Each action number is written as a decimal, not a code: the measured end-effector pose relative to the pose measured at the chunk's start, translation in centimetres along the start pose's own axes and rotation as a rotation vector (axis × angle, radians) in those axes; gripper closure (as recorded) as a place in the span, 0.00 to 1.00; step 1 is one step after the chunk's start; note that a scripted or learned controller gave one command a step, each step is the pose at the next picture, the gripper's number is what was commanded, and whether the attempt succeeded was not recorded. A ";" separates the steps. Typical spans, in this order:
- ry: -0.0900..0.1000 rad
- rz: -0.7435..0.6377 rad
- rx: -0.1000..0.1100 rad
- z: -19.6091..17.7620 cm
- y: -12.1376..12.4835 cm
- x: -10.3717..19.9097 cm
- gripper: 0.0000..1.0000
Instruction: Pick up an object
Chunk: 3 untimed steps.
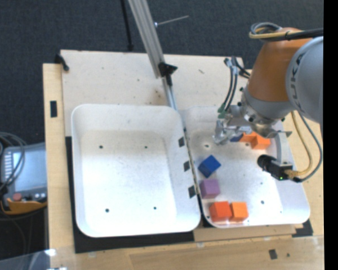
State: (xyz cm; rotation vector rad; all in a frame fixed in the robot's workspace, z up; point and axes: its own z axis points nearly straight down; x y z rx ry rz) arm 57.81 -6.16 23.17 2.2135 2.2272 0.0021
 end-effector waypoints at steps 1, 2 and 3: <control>0.001 -0.001 0.000 -0.2 2.1 3.9 1.00; 0.000 0.000 0.001 0.8 3.8 9.0 1.00; 0.002 -0.002 0.000 0.3 5.9 15.0 1.00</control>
